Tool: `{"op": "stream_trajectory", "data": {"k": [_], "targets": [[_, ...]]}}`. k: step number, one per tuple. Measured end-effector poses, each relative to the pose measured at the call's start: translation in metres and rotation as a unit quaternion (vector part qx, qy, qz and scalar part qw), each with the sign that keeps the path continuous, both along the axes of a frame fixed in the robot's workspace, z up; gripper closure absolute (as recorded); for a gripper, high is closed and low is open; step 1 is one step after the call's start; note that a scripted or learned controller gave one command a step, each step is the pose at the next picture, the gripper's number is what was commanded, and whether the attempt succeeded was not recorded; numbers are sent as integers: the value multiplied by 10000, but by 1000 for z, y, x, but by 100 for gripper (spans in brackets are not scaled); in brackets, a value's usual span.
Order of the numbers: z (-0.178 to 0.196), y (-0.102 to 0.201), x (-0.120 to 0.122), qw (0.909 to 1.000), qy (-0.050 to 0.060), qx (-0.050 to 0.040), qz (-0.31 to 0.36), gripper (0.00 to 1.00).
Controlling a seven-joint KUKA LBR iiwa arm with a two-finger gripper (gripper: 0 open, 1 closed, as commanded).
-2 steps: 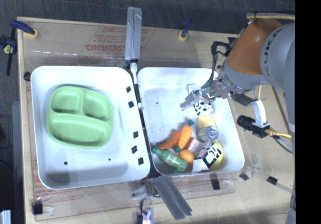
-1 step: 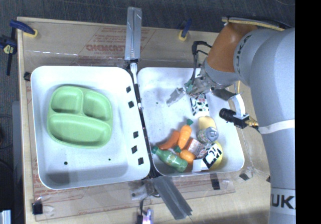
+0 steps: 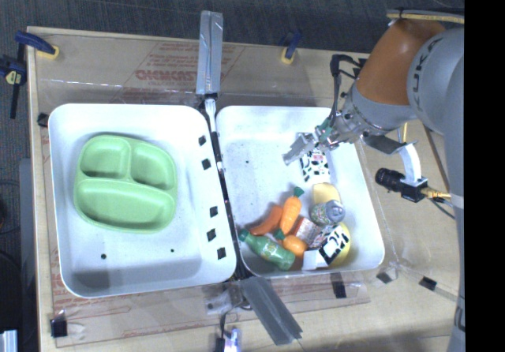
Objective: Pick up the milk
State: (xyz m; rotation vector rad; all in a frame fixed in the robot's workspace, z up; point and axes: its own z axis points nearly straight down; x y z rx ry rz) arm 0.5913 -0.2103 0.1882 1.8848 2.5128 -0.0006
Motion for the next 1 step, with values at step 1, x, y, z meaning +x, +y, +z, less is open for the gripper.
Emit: {"op": "stream_trajectory", "data": {"k": [1], "targets": [[-91, 2, 27, 9994, 19, 8, 355, 0]]}}
